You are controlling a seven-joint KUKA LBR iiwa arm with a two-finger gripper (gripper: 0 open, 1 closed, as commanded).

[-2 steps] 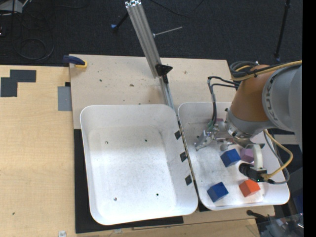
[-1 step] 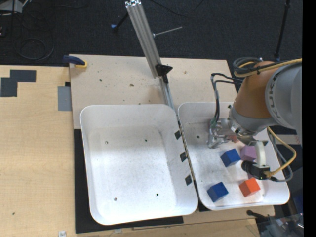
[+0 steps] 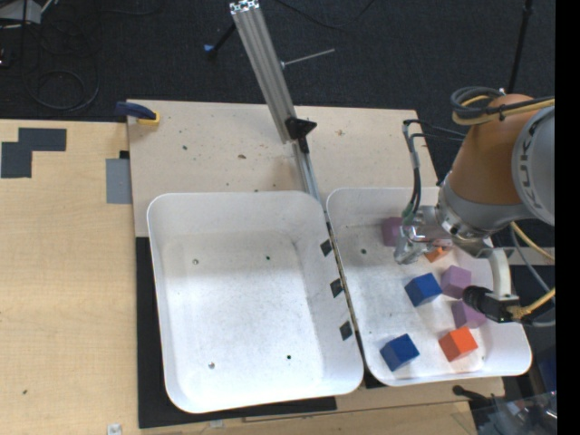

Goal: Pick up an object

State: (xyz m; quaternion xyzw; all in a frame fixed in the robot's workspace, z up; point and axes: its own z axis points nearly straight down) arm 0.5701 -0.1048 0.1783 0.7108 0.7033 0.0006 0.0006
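My gripper (image 3: 411, 246) hangs low over the far part of the right bin (image 3: 381, 377). It sits just right of a purple block (image 3: 391, 231) and may be touching it. A small orange piece (image 3: 437, 254) peeks out right of the gripper. A blue cube (image 3: 422, 289) and a purple cube (image 3: 455, 279) lie just in front of it. Nearer the front edge lie another purple block (image 3: 466, 314), an orange cube (image 3: 459, 343) and a second blue cube (image 3: 399, 351). The arm hides the bin's far right corner.
The left bin (image 3: 172, 243) stands beside the right one, and black clips (image 3: 334, 287) sit along their shared wall. A slanted aluminium bar (image 3: 267, 71) rises behind the bins. A blue and yellow clamp (image 3: 138, 112) sits at the bench's back left corner.
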